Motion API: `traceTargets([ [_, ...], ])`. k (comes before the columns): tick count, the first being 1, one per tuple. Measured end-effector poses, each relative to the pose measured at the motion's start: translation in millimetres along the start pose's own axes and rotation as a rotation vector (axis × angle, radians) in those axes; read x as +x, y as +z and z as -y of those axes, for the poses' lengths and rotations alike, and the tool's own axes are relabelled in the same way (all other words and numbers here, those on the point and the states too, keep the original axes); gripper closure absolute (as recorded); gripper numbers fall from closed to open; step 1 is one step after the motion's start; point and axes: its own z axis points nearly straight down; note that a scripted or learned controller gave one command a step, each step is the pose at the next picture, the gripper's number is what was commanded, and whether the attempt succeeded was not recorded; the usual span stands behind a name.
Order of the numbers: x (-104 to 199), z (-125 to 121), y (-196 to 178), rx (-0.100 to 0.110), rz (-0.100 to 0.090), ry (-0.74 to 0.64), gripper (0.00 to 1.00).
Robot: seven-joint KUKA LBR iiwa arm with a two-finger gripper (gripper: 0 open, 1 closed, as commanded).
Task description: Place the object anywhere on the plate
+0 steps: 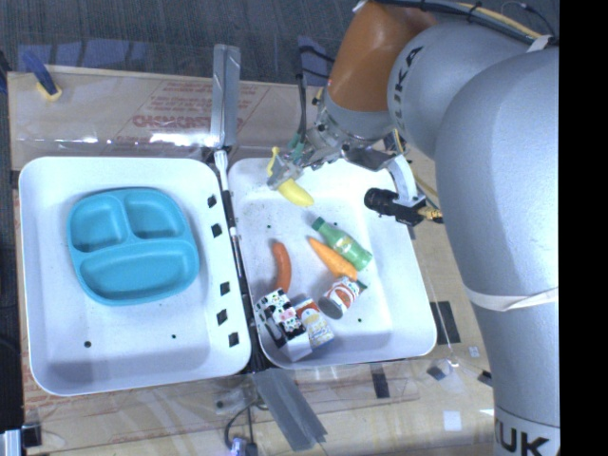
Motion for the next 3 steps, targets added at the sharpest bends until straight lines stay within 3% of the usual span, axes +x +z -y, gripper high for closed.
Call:
traceTargets([
  [1,54,-22,1,0.002,-0.001,-0.126,1.0],
  [2,8,-3,0,-0.002,0.002,-0.09,1.0],
  [3,106,5,1,0.001,0.0,-0.283,1.0],
])
